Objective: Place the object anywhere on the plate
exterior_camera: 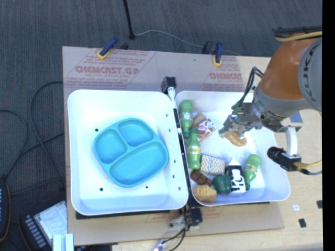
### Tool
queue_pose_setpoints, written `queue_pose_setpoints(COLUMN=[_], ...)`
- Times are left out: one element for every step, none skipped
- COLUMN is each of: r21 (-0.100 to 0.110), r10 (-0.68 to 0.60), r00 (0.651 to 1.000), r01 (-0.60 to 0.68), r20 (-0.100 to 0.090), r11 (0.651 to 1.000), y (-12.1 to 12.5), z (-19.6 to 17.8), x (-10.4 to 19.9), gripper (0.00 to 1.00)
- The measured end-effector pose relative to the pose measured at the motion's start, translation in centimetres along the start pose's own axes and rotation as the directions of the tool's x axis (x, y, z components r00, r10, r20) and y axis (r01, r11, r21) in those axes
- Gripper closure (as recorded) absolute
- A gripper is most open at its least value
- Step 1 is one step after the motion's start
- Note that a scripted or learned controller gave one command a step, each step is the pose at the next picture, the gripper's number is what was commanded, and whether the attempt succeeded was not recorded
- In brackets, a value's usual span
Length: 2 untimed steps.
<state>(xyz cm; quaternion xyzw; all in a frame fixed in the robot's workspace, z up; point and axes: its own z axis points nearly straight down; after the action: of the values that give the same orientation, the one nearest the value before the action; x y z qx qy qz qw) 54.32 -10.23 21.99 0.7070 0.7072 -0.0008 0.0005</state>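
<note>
We log 2 shallow white bins side by side on a cardboard-covered bench (104, 67), which carries 2 clamps, 1 blue-and-yellow (107, 48) and 1 blue (217, 50), at its far edge. The left bin (84, 192) holds a blue plate (131, 151) with 3 compartments, sitting roughly central and slightly rotated. The right bin (272, 190) holds a cluster of toy food items: a green bottle (186, 115) near the far-left corner, a second green bottle (194, 149) just below it along the dividing wall, a red-and-white wrapped item (204, 127) beside them, a checkered waffle-like block (212, 164), a brown chocolate-like piece (198, 177), a tan pastry-like piece (205, 193) at the near edge, a dark green piece (222, 183), a black-and-white carton (236, 178) and another green bottle (252, 167) toward the right. The arm, grey with an orange band (285, 77), reaches in from the right; the gripper (236, 130) is low over the right bin's centre. A tan, curved object (237, 139) lies directly under the fingertips, touching or nearly so. We cannot tell whether the jaws are spread or pinching it. The plate and this object are well apart, in separate bins.
</note>
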Motion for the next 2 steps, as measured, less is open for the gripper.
queue_pose_setpoints(r21=[-0.003,0.004], r10=[-0.001,0.0], r00=[1.0,1.0], r01=[0.001,0.0], r20=[0.0,-0.002], r11=[1.0,1.0], y=[9.2,3.1], z=[-5.6,2.5], x=[-0.2,4.0], gripper=[1.0,1.0])
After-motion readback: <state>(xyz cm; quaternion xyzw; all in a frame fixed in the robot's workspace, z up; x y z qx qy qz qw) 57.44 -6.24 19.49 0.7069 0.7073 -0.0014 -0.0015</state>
